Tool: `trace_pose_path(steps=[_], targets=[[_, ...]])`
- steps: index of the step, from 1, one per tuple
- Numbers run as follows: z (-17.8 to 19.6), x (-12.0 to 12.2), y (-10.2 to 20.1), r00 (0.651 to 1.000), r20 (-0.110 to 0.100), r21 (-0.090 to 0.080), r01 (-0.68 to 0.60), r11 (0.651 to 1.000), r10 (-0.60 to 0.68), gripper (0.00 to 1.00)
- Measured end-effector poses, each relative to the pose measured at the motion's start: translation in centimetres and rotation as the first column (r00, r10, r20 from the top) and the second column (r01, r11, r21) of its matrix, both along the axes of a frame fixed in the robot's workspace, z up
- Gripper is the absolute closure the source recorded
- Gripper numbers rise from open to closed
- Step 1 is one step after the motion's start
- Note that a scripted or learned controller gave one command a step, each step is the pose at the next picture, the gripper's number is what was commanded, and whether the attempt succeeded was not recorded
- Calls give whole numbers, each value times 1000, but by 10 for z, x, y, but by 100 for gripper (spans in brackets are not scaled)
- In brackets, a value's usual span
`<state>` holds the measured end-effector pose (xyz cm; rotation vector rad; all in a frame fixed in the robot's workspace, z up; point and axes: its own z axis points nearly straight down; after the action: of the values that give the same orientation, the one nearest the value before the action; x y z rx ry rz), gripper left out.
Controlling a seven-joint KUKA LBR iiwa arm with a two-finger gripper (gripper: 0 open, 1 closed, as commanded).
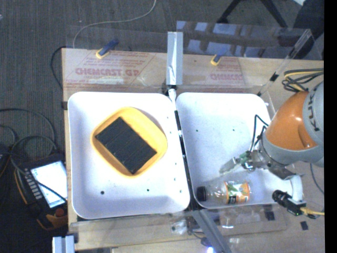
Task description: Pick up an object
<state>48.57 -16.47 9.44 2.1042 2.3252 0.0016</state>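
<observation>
So the arm (300, 125) is hanging over the right bin (221, 115), near its right wall, and it looks to me like it's lining up for a grab, nothing picked yet. The gripper (243, 161) is poking out toward the bin's middle from under the orange band, and honestly I can't tell what state it's in from here, it's too small and cluttered.

The obvious target is the clear plastic bottle (225, 192) with the orange label. It's lying on its side along the front edge of the right bin, dark cap pointing toward the front left corner. It's sitting just in front of the gripper, near but apart, nothing touching as far as I can see.

My guess is the next move needs a shift toward the front edge and a drop over the bottle's body.

Over in the left bin (84, 194) there's a yellow dish (158, 141) with a dark square pad (126, 144) lying in it, well apart from the arm.
</observation>
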Motion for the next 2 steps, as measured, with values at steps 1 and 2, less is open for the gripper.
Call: trace_pose_path(steps=[1, 2], targets=[[20, -2, -21, 997, -6, 2, 74, 997, -74, 0], [-2, 2, 25, 999, 9, -8, -45, 999, 45, 0]])
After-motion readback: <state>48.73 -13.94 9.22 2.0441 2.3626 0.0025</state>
